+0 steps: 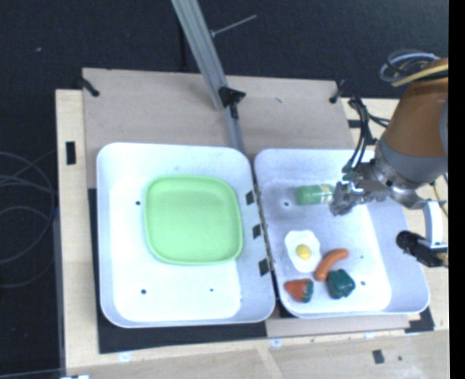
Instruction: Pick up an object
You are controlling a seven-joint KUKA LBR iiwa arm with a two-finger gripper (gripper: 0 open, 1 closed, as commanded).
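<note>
The jaws (341, 202) are too blurred to tell whether they're parted or closed; they sit right beside a pale green bottle (313, 194) lying in the right bin (398, 290), its outline soft and translucent.

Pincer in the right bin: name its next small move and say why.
Probably lower a little toward the pale green object: the pincer sits right beside it near the right bin's far wall, while the fried egg and sausage lie nearer the camera.
</note>
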